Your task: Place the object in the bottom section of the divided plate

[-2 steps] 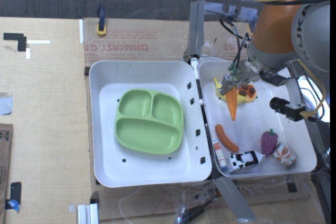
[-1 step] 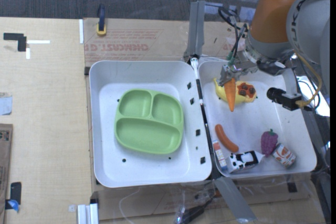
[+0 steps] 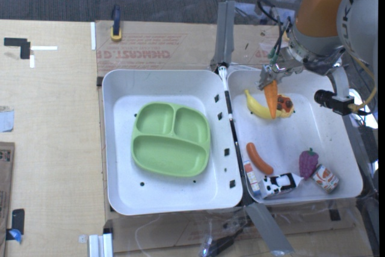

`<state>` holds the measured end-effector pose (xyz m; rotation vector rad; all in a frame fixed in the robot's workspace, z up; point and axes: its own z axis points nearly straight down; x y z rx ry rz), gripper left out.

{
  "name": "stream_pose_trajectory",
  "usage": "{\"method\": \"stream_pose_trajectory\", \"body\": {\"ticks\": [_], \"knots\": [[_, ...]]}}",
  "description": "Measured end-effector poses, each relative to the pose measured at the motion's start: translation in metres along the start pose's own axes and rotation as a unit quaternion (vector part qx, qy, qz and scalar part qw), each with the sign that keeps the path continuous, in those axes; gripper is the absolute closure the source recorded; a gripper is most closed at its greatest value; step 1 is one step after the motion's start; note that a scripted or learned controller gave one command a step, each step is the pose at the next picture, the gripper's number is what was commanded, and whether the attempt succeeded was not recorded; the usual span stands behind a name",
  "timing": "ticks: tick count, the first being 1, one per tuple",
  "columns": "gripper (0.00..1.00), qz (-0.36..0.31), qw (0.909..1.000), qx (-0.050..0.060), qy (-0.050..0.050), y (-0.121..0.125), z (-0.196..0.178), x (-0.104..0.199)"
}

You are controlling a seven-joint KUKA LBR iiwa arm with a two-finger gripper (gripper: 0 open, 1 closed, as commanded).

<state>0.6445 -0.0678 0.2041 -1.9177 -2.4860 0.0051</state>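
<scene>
Carrot [image 3: 271, 99] hangs clamped in the gripper [image 3: 272, 76] at upper right; we fear it slipping onto the banana [image 3: 257, 106], well short of the plate [image 3: 171, 139].

Green divided plate [image 3: 171, 140], orange carrot [image 3: 272, 98], yellow banana [image 3: 258, 106]

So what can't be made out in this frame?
- Hand: whether it grips the carrot hanging below it; wrist and cables crowd it.
- Banana: middle hidden behind the carrot.
- Carton and can: labels too small to read.
- Arm: cut off at the right edge.
</scene>
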Motion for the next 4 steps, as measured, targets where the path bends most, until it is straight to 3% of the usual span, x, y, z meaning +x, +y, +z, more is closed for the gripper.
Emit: {"method": "stream_pose_trajectory", "body": {"ticks": [1, 2, 3, 4], "knots": [[1.0, 0.047, 0.9989, 0.001, 0.001, -0.024, 0.016, 0.055], [1.0, -0.049, 0.9988, 0.002, 0.0, -0.041, 0.016, 0.167], [1.0, -0.054, 0.9986, 0.002, 0.0, -0.058, 0.027, 0.24], [0.0, -0.053, 0.9986, 0.002, 0.0, -0.058, 0.027, 0.239]]}}
